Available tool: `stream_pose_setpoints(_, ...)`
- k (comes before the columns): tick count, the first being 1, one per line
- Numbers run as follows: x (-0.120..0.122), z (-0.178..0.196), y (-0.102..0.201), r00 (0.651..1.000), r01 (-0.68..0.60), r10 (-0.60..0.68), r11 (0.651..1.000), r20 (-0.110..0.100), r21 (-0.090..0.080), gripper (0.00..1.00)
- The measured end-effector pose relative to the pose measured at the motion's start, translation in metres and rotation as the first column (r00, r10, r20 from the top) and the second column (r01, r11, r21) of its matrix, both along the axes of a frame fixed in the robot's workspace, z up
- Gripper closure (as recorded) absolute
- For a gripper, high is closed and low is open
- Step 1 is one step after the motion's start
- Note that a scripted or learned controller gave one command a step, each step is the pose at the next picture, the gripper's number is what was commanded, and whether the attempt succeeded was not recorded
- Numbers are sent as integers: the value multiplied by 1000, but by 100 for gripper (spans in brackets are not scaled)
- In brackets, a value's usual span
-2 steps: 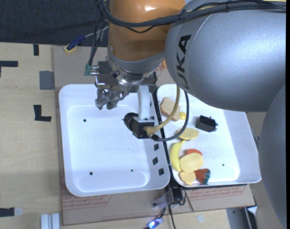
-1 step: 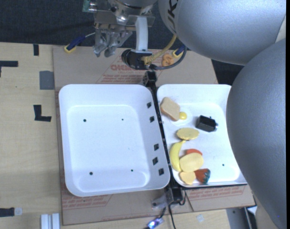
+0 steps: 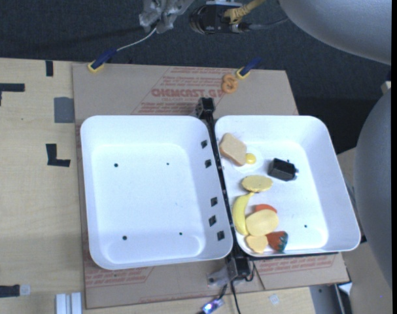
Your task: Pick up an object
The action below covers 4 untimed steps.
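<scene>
Nine or so small items sit in the right bin [image 3: 316,136], most of them crowded toward the wall it shares with the left bin [image 3: 146,195]. From the far end toward me I see a tan bread-like slice [image 3: 233,149], a black block [image 3: 282,169] off on its own, a yellow-green oval [image 3: 257,184], a toy banana [image 3: 240,213], and a pile of pale, red and orange pieces at the near corner.

The gripper [image 3: 164,8] hangs at the far edge of the bench, beyond the cardboard sheet [image 3: 178,97] under the bins, well apart from everything it might pick. It looks blurred from where I stand. I cannot tell whether it is open or closed, and I see nothing in it. The grey arm [image 3: 342,12] bulks across the upper right.

Every candidate lies nearer me and to the right of the gripper, so I judge the coming move to be a long sweep over the far rim. The tan slice is the nearest target. The black block is the cleanest, with bare floor all round it. The banana's long axis runs alongside the shared wall, close against it, which would probably crowd a grasp on that side.
</scene>
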<state>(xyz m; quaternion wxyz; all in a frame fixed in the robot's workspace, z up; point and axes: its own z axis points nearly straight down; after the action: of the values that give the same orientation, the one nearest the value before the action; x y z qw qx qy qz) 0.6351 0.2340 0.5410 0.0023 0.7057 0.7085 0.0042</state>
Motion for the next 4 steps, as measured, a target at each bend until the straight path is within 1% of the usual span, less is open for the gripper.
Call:
stream_pose_setpoints(1,-41,-94,-1,1000,2,-2,1000,-24,-9,100)
stream_pose_setpoints(2,-35,-3,-3,1000,1,-1,1000,-5,-1,100)
stream_pose_setpoints(3,-105,-124,0,1000,1,-1,1000,-28,-10,100)
stream_pose_setpoints(4,-26,-90,-1,1000,4,-4,1000,-9,-5,100)
